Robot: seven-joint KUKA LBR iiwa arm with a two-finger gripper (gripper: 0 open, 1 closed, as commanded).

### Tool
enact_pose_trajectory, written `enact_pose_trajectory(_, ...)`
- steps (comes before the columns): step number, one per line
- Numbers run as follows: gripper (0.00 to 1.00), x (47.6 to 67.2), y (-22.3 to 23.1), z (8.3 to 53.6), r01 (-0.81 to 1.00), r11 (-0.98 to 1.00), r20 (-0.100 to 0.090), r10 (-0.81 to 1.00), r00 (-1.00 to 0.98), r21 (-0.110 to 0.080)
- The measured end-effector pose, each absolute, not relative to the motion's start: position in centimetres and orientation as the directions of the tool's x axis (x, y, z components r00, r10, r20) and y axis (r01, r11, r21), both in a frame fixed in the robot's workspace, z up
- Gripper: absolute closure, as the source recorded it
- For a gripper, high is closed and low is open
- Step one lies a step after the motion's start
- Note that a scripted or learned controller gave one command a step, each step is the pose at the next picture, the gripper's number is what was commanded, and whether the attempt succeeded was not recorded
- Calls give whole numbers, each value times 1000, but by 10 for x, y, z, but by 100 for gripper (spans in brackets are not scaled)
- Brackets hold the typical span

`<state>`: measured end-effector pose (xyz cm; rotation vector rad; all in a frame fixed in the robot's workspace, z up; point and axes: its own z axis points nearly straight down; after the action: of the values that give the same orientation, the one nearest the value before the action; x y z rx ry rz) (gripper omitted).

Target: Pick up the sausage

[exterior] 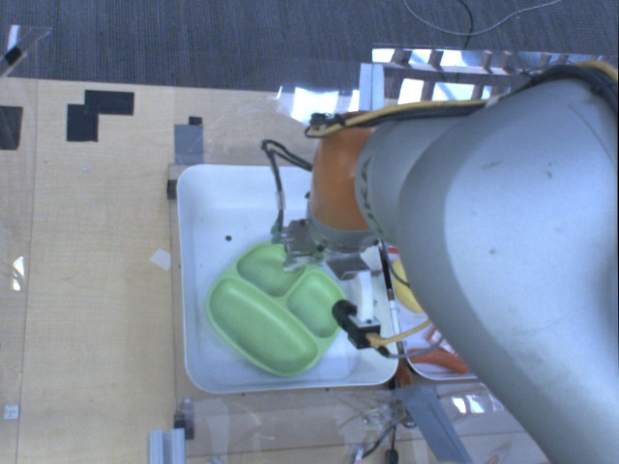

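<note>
My gripper [311, 251] hangs low over the left bin [208, 211], at the upper right edge of a green three-compartment plate [271, 312]. The orange wrist band and the grey arm cover most of it. A thin orange-red thing [447, 361], possibly the sausage, peeks out under the arm in the right bin; most of it is hidden. The plate's compartments hold nothing that I can see.
A yellow object [410, 298] shows partly beneath the arm near the wall between the bins. A black cable connector [348, 323] juts from the wrist over the plate's right edge. The big grey arm hides nearly all of the right bin.
</note>
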<state>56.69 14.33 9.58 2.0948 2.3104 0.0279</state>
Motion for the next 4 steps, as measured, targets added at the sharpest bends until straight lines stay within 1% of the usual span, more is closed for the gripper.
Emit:
enact_pose_trajectory(1,100,512,114,97,998,55,7,998,-55,44)
enact_pose_trajectory(2,100,491,97,183,949,314,-3,949,-314,7)
enact_pose_trajectory(3,0,489,97,182,948,317,-1,948,-317,2)
enact_pose_trajectory(4,0,550,155,95,962,272,1,962,-272,16)
